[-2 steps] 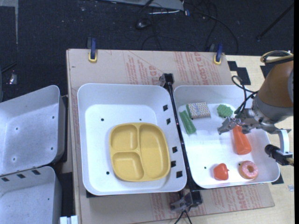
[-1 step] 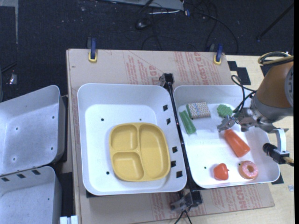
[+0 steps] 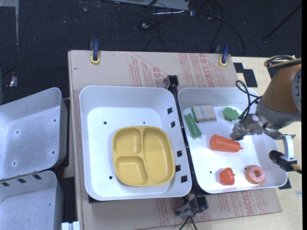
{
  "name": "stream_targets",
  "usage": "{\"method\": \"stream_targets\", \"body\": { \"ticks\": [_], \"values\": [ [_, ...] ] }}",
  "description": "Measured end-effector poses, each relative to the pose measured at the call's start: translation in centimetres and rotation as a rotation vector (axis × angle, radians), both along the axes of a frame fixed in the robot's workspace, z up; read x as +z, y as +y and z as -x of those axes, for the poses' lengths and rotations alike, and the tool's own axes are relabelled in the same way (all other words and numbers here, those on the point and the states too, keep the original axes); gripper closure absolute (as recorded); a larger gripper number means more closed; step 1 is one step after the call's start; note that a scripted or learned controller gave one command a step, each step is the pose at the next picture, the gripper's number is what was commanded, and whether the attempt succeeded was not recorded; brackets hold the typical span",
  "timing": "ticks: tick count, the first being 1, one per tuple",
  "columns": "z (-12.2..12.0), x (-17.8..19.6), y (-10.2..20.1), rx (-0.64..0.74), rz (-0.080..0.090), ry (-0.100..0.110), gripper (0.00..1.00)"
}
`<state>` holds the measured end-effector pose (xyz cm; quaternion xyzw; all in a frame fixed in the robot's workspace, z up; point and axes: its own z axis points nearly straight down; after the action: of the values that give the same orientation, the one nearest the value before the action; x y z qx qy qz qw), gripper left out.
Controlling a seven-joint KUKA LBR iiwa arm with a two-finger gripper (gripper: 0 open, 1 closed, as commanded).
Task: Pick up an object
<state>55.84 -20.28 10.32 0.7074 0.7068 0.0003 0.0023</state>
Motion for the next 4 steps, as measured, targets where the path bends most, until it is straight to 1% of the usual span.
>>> {"method": "stream_targets", "body": {
  "ticks": [1,2,3,4],
  "values": [
    [-0.2,6.4,-0.2,0.003,0.000,-0.003,1.00],
    [-0.4,11.8,-0.2,0.003,0.000,-0.003,1.00],
    [-1.0,10.8,5.0,0.008,-0.005,0.004,1.00],
    [-1.8,12.1,10.1,0.009,-0.004,0.002,1.00]
  ]
}}
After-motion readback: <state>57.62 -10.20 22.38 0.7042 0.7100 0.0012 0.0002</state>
